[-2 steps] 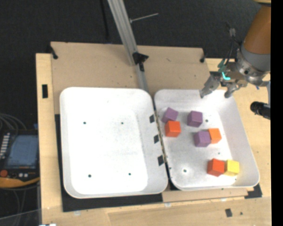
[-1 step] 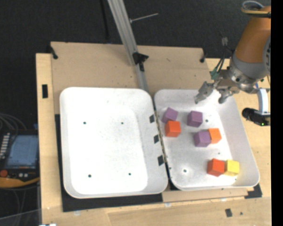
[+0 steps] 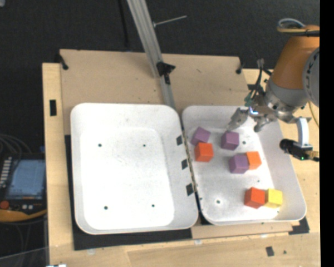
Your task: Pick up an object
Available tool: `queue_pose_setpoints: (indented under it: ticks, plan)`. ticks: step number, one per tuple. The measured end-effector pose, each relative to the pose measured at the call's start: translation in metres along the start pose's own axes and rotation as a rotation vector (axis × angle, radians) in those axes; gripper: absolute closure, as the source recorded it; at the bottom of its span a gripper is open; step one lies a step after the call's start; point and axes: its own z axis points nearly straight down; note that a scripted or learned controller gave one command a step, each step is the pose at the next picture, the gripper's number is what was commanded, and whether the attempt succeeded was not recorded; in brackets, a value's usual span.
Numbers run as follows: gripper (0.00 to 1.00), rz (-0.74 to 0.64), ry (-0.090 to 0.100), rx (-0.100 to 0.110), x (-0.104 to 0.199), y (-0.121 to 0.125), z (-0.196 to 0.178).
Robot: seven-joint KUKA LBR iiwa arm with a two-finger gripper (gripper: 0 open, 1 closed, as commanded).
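Note:
Several small blocks lie in the right bin (image 3: 284,174). Two purple blocks (image 3: 200,134) (image 3: 230,140) sit toward its far side, with an orange block (image 3: 204,152) just in front of the left one. In the middle, a third purple block (image 3: 239,163) touches an orange block (image 3: 254,159). Near the front edge, an orange block (image 3: 255,197) and a yellow block (image 3: 274,197) stand side by side. My gripper (image 3: 248,121) hovers over the bin's far right part, just up and right of the second purple block. Its fingers are open, with nothing between them.
The left bin (image 3: 128,166) lies beside the right one, their rims meeting at the centre. A slanted metal rail (image 3: 150,43) rises from behind the two bins. The grey and orange arm (image 3: 292,71) comes in from the right.

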Motion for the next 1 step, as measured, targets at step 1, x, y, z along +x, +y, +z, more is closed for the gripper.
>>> queue_pose_setpoints:
  ticks: [1]
  plan:
    - [0.0, 0.0, 0.0, -0.001, -0.0025, -0.0041, 0.0423]
